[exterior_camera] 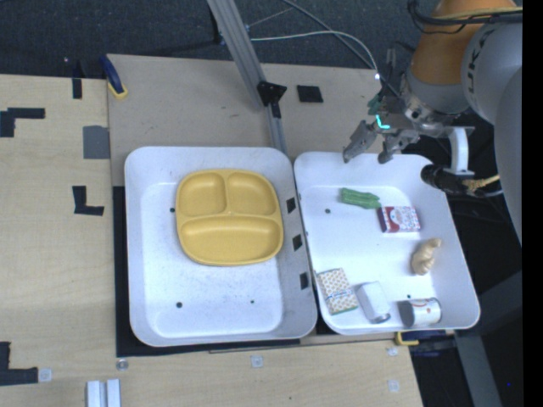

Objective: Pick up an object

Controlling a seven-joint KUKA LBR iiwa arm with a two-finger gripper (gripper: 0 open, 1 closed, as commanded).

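A pale wooden bench point(187, 100) with strips of black tape carries two shallow white bins side by side, and dark flooring lies beyond it. We note the left bin point(153, 312) holds a yellow divided plate point(229, 217), lying flat toward the far half of that bin. The right bin point(450, 312) holds six small items: a green object point(360, 198) near the far edge, a red-and-white packet point(399, 219) just beside it, a tan lumpy object point(425, 256) near the right wall, and along the near edge a checked packet point(337, 290), a grey cylinder point(372, 301) and a small can point(421, 311). The gripper point(373, 147) hangs above the far rim of the right bin, its two fingers spread apart with nothing between them. We observe it is clear of all items; the green object lies nearest, just in front of it.
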